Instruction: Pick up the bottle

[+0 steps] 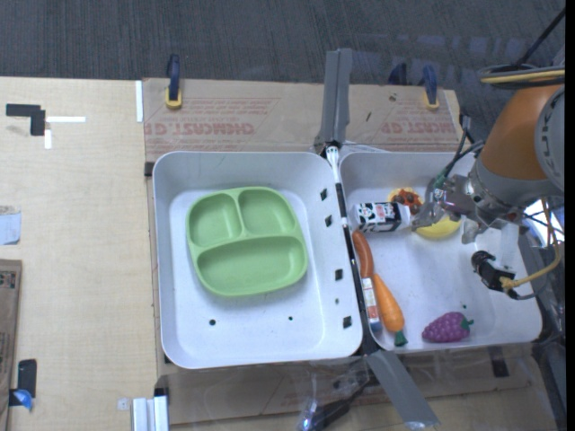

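Observation:
The bottle [379,215] is small and white with black patches and an orange cap. It lies on its side in the right bin [503,330], near the bin's back left, with its cap pointing right. My gripper [435,208] hangs just right of the cap end, over a yellow banana [440,230]. The grey wrist with its orange band reaches in from the right. Nothing shows held by the gripper.
In the right bin, a red sausage [362,251] and an orange carrot [388,303] lie along the left wall. Purple grapes [446,328] sit at the front, and a small orange item [404,196] lies behind the bottle. A green divided plate [247,241] lies in the left bin [180,330].

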Tool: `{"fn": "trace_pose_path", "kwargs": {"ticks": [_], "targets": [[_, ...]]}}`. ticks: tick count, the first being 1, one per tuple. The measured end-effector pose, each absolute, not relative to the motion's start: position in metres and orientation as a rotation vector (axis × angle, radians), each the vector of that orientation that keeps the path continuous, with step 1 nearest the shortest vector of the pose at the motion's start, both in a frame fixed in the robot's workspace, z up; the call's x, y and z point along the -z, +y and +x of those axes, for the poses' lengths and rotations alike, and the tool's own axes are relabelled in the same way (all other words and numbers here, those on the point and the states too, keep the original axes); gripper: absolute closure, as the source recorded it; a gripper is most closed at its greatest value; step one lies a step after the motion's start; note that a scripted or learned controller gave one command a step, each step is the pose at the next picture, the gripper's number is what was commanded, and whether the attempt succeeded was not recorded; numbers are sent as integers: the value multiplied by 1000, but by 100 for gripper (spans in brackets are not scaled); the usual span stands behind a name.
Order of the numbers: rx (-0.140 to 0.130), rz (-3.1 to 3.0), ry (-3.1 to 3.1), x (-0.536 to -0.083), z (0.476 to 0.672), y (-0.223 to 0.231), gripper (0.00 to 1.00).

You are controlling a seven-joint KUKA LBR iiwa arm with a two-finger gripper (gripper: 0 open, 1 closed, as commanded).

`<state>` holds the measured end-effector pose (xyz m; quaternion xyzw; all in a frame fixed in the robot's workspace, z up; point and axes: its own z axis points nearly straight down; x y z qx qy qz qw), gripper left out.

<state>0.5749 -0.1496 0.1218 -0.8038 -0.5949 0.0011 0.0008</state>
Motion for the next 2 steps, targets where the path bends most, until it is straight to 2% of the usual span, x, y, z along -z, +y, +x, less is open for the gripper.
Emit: {"fn": "trace_pose_path", "kwargs": {"ticks": [1,2], "targets": [[-4,-2492,-1913,-260,578,-183,0],[-5,-2514,-1880,-210,506,-185,0]]}}
